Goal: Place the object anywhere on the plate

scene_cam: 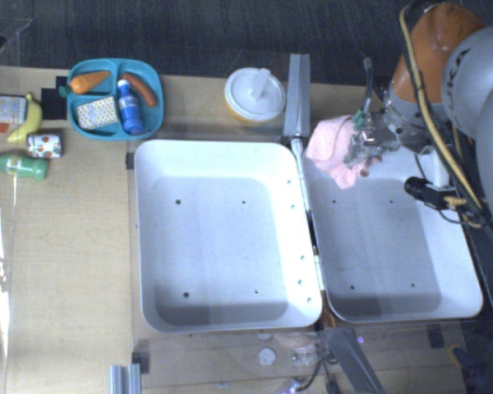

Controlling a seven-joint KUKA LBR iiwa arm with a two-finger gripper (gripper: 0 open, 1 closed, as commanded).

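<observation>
Over right bin's (394, 245) far corner, arm (468, 64) dangles pink cloth (333, 150)

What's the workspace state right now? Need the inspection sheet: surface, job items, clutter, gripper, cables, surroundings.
Surface: wooden bench bearing the left bin and right bin side by side.
Job's things: pink cloth at the right bin's far-left corner, beside the gripper; hold not confirmed. Blue divided plate on the bench, far left, carrying toy food.
Clutter: white lidded cup behind the left bin; banana, small can and green bottle at the left edge.
Grippers: gripper over the right bin's far edge.
Cables: yellow and black cables run along the arm.
Surroundings: dark floor beyond the bench.
</observation>
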